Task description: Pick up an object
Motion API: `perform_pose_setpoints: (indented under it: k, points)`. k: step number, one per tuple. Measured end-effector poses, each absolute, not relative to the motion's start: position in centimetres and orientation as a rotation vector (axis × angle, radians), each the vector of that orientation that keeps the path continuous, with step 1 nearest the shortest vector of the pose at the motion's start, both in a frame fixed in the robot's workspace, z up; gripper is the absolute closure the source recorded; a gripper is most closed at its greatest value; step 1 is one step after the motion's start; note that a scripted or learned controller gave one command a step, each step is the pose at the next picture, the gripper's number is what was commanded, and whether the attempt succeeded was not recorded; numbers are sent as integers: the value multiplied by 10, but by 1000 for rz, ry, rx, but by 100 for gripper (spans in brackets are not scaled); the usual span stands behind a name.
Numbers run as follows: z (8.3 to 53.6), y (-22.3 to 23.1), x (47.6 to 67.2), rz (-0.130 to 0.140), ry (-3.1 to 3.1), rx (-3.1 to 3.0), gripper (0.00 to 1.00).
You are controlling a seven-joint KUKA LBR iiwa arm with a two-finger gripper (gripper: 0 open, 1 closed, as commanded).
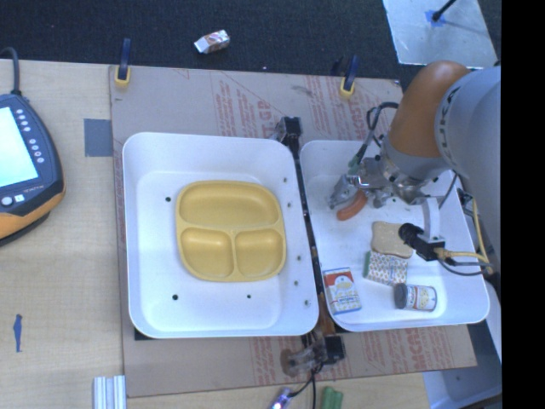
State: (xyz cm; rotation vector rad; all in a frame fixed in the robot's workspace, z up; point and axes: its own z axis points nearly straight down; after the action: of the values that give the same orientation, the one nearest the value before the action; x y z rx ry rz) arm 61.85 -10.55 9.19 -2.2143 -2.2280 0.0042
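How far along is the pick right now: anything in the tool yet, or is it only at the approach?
Done: the tool is low in the right bin, right at the orange sausage-like item. In hand: whether it grips that item cannot be told from this angle. Left: a confirmed grasp and lift. The bread slice, patterned packet, small carton and can lie on the bin floor.

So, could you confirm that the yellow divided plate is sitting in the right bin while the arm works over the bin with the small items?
Not quite: the yellow divided plate sits in the left bin, not the right one. The rest holds: the camera view shows the gripper over the right bin, which holds the small items, such as a small box and a small can.
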Motion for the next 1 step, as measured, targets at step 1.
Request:
perform_pose_setpoints:
  k: [1]
  points:
    - [102, -106, 619, 6, -2229, -2212, 100]
